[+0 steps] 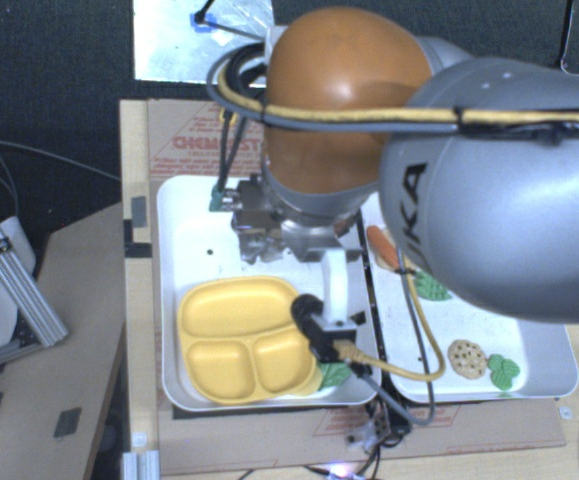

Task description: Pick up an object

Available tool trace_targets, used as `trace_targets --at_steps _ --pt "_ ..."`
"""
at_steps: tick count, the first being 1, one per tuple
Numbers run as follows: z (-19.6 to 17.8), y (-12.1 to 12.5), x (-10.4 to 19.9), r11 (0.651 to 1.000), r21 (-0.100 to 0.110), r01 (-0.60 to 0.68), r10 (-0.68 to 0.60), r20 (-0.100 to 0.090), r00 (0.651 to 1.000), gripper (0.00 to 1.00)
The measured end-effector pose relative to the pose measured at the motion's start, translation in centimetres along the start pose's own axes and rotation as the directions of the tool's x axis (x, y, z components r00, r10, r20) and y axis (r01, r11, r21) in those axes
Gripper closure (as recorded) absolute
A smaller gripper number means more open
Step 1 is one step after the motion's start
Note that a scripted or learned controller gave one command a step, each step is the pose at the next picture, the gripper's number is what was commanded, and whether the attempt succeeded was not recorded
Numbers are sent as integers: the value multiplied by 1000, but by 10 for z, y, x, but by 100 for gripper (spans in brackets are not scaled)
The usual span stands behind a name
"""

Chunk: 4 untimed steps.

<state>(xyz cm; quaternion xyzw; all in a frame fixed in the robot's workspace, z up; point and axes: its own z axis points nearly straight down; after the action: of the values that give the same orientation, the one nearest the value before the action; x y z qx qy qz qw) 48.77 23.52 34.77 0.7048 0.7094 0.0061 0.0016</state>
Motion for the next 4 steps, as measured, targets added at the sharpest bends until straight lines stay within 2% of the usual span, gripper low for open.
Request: trace_targets --at_steps 1,2,3,4 --pt "162 102 -6 1000 17 -9 9 12 1000 100" --pt "261 27 -2 1000 12 -6 6 6 1000 100" --pt "260 21 -2 1000 -4 -8 8 2 1000 100" --pt "258 2 -2 1000 -15 -8 8 1 1000 100"
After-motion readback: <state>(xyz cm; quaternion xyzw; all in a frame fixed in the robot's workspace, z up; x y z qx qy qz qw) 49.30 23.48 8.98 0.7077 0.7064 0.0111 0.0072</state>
